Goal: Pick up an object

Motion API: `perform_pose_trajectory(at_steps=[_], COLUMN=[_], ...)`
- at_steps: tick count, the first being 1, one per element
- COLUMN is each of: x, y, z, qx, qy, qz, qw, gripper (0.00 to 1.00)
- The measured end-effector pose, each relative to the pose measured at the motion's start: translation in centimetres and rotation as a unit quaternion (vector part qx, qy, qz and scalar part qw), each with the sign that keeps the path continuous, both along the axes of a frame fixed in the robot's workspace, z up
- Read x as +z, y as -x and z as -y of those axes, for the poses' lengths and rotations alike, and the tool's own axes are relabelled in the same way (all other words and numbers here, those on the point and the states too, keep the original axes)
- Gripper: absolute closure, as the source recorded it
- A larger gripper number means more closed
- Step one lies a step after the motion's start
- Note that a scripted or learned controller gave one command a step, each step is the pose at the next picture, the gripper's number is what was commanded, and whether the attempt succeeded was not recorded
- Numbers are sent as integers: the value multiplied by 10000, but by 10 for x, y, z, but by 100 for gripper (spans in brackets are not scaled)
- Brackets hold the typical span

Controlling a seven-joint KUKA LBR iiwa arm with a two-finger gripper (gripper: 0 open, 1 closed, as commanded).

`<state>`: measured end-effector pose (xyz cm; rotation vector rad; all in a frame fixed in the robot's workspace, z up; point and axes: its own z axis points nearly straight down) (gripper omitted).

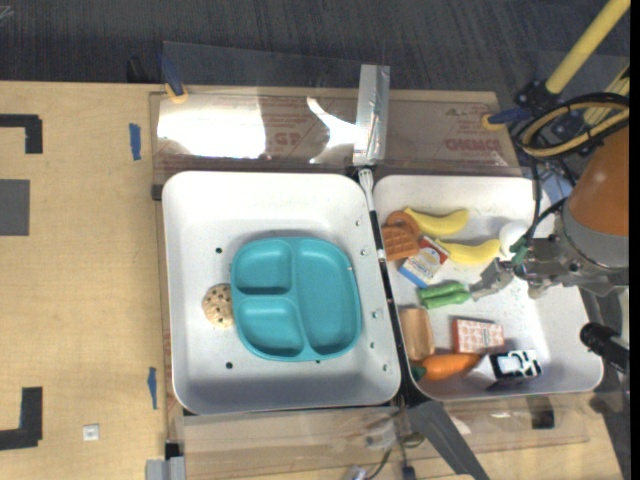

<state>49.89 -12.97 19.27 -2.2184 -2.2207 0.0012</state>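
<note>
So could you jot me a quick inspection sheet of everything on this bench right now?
Surface: tan wooden bench bearing two shallow white bins, left bin and right bin.
Job's things: right bin holds two yellow toy bananas, a green pickle-shaped toy, an orange toy carrot, a red-and-white carton, a small black-and-white toy car, and a brown waffle-like piece.
Clutter: teal divided plastic plate and speckled cookie in the left bin.
Hand: metal two-finger hand sits low beside the pickle toy, nothing seen between its fingers.
Cables: yellow and black loops at upper right.
Surroundings: dark carpet, blue tape marks.
</note>
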Motion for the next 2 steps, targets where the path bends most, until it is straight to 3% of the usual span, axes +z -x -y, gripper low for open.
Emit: perform_pose_trajectory(at_steps=[1,2], x=[-100,-106], y=[14,-36], z=[-34,-23], qx=[878,-614], qy=[49,7], qz=[114,43], qw=[9961,9981], gripper=[0,0])
